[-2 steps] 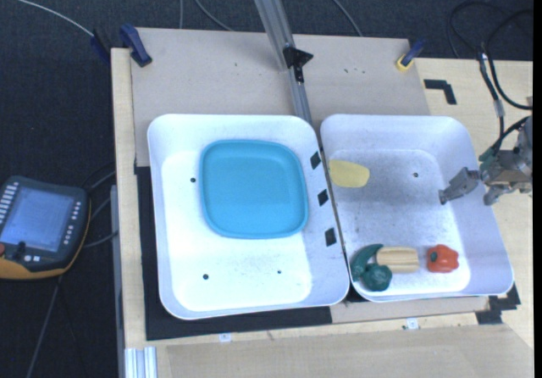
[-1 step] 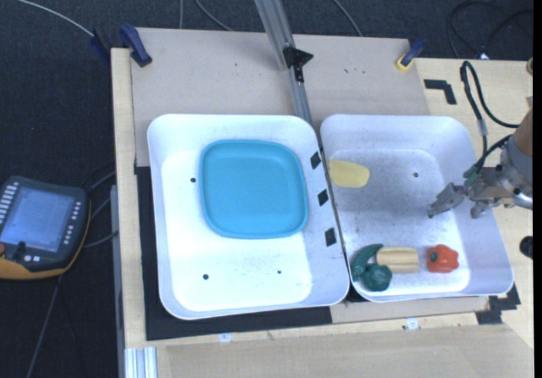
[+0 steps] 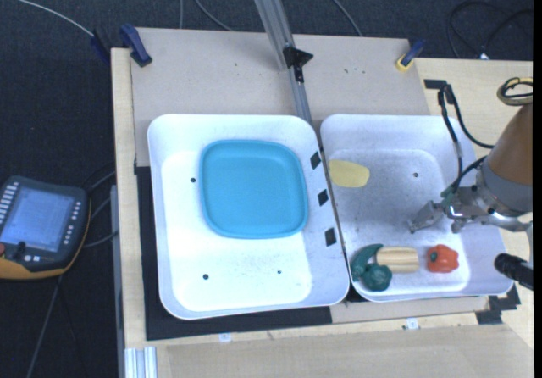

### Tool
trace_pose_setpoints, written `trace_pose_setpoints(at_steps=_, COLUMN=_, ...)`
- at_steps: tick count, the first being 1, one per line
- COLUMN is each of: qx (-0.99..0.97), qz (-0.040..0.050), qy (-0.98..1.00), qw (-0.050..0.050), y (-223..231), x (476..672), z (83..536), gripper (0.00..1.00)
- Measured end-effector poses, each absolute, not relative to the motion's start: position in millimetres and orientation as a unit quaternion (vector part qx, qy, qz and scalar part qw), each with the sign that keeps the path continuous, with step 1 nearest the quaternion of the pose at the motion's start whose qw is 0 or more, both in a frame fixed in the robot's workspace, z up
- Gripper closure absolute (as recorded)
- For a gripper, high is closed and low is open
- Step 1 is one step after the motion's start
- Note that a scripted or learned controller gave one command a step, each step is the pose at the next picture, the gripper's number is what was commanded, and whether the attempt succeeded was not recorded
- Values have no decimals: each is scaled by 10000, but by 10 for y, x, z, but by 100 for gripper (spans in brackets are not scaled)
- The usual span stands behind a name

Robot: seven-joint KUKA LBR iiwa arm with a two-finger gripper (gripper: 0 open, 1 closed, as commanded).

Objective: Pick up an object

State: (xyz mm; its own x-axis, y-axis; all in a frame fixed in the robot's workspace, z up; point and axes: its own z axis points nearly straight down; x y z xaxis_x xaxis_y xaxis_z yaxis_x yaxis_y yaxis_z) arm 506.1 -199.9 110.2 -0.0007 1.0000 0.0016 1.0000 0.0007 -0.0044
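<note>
Here the gripper (image 3: pixel 432 217) hung over the right bin (image 3: pixel 381 135), its fingers spread and holding nothing. The red pepper (image 3: pixel 441 258) lay just below it by the near wall, the nearest object, beside the tan block (image 3: pixel 398 259).

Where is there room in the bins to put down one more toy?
Bare floor lies in the right bin between the yellow piece and the gripper, and in the left bin below the blue plate. The right bin's front edge is crowded.
</note>
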Motion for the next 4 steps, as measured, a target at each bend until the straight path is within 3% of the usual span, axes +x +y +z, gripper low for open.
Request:
trace_pose_setpoints(at_steps=1, qx=-7069, qz=2, qy=-7073, qw=4, y=-1996, x=5059, z=949, gripper=0)
trace_pose_setpoints(at_steps=2, qx=-7070, qz=-3, qy=-7072, qw=-4, y=-1998, x=5064, z=1062, gripper=100)
trace_pose_setpoints(at_steps=4, qx=-7069, qz=-13, qy=-7073, qw=-24, y=-2037, x=5167, z=2015, gripper=100)
